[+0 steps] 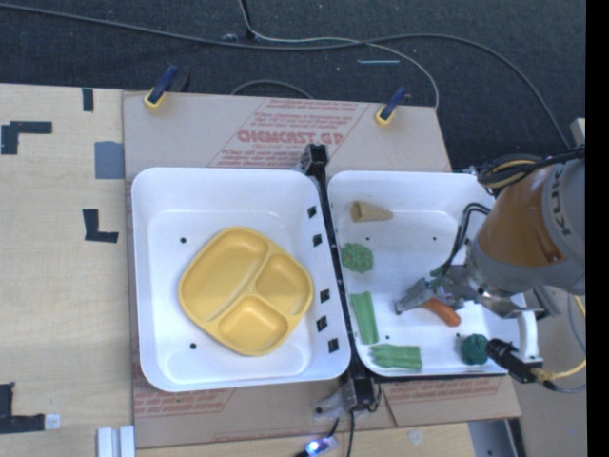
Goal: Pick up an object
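My gripper hangs low over the right bin, toward its right side, pointing left. An orange carrot-like piece lies right beside and slightly below it, partly hidden by the gripper's body. I see nothing clearly held. Also in this bin are a tan cone at the back, a round light-green piece, a long green strip, a green block at the front, and a dark green ball-like piece at the front right.
The left bin holds a yellow divided plate. A black divider with clips runs between the bins. The arm's orange band overhangs the right bin's right wall. Cables cross the dark floor behind.
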